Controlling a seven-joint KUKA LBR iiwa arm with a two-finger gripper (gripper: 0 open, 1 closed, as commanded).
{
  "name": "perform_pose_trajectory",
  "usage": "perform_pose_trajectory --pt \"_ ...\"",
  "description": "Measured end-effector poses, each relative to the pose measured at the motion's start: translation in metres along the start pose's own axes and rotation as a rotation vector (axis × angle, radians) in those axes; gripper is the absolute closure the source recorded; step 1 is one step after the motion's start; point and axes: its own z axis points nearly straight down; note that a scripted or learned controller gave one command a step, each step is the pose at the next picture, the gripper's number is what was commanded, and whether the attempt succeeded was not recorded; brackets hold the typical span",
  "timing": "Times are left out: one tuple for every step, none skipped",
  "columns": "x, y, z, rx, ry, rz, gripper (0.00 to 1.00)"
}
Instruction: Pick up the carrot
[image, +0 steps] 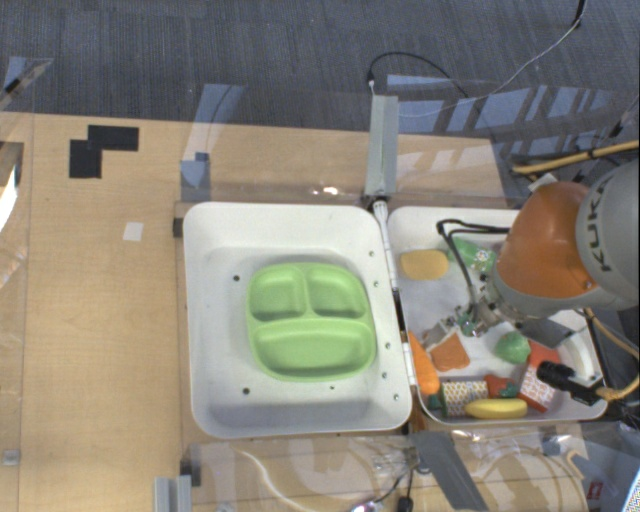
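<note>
The carrot (425, 366) lies at the right bin's (420, 222) near-left edge — just left and nearer than the gripper (468, 320), apart from it; jaw state cannot be told.

The carrot (426, 369) is orange and lies lengthwise along the left wall of the right bin (500, 218), near the front corner, touching nothing that grips it.

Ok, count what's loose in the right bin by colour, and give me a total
Orange: 2, carrot and wedge
Yellow: 2, banana and round piece
Green: 1, lump
Red: 1, block
Total: 6 that I can make out; the arm hides part of the bin.
</note>
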Motion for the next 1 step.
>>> perform_pose_trajectory --pt "0.0009 0.0049 -0.0122 -0.010 -0.002 -0.002 1.00"
